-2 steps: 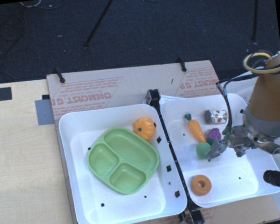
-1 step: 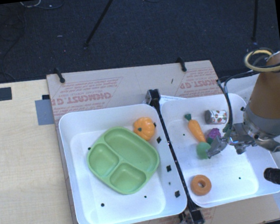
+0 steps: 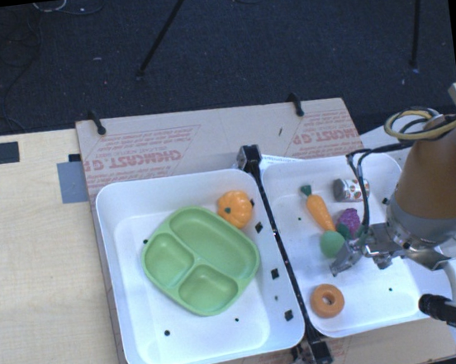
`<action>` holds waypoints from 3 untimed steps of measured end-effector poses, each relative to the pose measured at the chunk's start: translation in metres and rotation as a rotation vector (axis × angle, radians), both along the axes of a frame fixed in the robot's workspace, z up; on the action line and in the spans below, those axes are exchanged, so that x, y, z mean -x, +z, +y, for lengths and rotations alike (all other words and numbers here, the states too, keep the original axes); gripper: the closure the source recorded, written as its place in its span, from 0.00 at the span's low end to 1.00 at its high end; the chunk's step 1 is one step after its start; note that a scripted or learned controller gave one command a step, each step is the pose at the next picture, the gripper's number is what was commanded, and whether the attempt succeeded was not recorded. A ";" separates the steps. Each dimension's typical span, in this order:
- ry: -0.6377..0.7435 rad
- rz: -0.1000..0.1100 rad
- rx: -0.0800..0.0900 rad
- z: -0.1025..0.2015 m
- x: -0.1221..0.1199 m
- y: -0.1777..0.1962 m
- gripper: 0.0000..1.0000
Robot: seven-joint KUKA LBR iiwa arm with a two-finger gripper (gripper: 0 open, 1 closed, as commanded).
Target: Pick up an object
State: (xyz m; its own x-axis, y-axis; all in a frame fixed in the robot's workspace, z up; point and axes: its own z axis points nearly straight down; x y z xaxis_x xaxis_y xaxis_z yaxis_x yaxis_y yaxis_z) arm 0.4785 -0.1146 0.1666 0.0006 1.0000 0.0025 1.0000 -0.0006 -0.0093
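Note:
In the right bin (image 3: pixel 386 308) lie an orange carrot (image 3: pixel 319 211), a round green piece (image 3: pixel 331 243), a purple piece (image 3: pixel 349 220), a small grey and white can (image 3: pixel 348 190) and an orange ring doughnut (image 3: pixel 327 300). My gripper (image 3: pixel 344 260) reaches in from the right and hangs low over this bin. Its tip is just below and right of the green piece, close to it and to the purple piece. Nothing is seen held in it. The arm's orange band (image 3: pixel 432 179) covers the bin's right side.
The left bin (image 3: pixel 117 275) holds a green divided plate (image 3: pixel 201 260) and a small orange pumpkin (image 3: pixel 235 208) at the plate's far right corner. A black divider (image 3: pixel 274 246) runs between the bins. Bare bin floor lies right of the doughnut.

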 end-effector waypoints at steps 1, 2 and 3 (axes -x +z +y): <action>0.000 0.000 -0.001 0.005 0.001 -0.064 0.00; 0.000 -0.006 0.001 0.005 0.001 -0.080 0.00; -0.007 -0.007 0.001 0.004 0.001 -0.068 1.00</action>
